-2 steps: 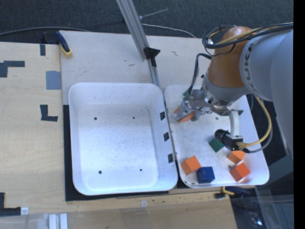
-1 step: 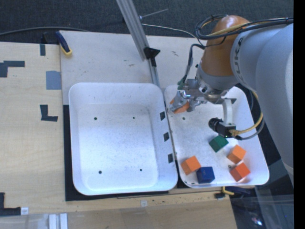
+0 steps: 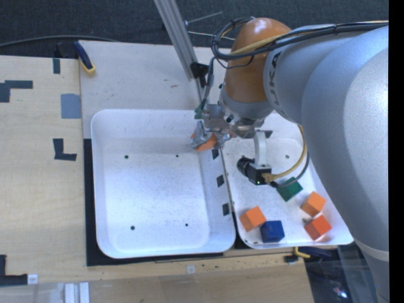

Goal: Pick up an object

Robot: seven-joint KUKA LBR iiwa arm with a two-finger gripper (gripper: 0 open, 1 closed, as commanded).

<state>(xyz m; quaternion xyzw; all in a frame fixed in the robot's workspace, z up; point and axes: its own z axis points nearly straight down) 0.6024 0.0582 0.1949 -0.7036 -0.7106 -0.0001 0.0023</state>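
Observation:
My gripper (image 3: 206,139) hangs over the right edge of the left bin (image 3: 100,145), near the divide between the two bins. A small orange block (image 3: 203,146) sits between its fingers, and the gripper is shut on it. In the right bin (image 3: 290,149) lie an orange cube (image 3: 253,218), a blue cube (image 3: 272,231), a green block (image 3: 290,189) and two more orange cubes (image 3: 313,203) (image 3: 317,226). The arm's wrist covers the far part of the right bin.
A metal rail (image 3: 177,30) slants down from the top toward the gripper. Cables loop around the orange band (image 3: 252,55). A yellow-and-blue clamp (image 3: 84,57) lies on the bench at the back left. Dark tape marks dot the bench on the left.

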